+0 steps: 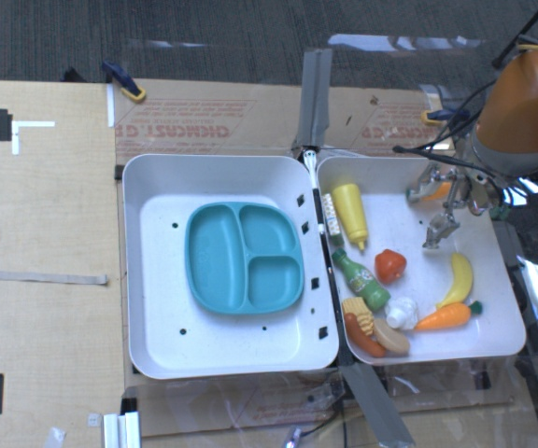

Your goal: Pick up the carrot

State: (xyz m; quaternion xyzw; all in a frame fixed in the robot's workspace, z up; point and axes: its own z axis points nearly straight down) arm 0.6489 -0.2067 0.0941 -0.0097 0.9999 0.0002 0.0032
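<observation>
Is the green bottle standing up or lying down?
Lying down: the green bottle rests on its side on the right bin's floor.

Bright, even overhead light; white bins [148, 250] slightly washed out; soft short shadows; mild overall softness, low resolution.

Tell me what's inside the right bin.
The right bin holds a yellow bottle, tomato, green bottle, banana, carrot, garlic, corn and hot dog. The arm covers its upper right corner.
</observation>
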